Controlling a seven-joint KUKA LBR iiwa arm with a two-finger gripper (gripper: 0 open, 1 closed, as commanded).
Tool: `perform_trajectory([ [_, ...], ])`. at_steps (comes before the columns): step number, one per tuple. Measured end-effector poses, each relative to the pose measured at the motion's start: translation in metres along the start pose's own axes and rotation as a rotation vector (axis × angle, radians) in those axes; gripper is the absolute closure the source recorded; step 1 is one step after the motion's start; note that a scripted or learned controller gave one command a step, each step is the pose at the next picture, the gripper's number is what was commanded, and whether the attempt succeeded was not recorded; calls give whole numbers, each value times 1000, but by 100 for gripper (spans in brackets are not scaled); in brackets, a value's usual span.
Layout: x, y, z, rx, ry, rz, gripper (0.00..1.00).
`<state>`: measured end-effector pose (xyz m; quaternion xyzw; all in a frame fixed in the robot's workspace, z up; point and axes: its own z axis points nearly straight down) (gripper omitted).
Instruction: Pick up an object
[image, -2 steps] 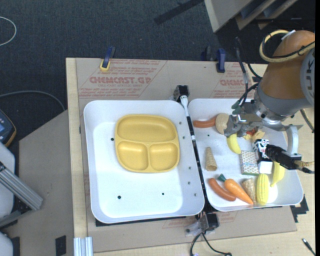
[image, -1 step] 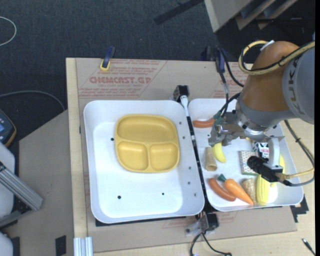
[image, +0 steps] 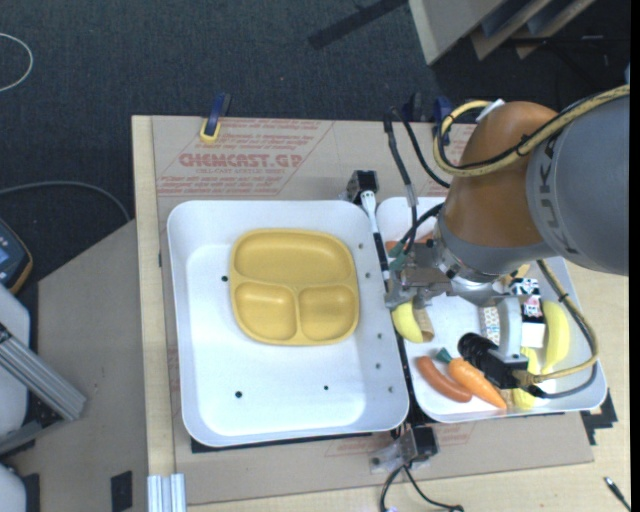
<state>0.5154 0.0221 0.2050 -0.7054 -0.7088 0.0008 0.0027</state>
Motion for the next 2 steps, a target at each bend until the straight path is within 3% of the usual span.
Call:
perform_trajectory([
  [1, 54, -21, -9, 0, 1, -2, 100],
  [2, 51, -11, -13, -6, -2, 4, 100],
])
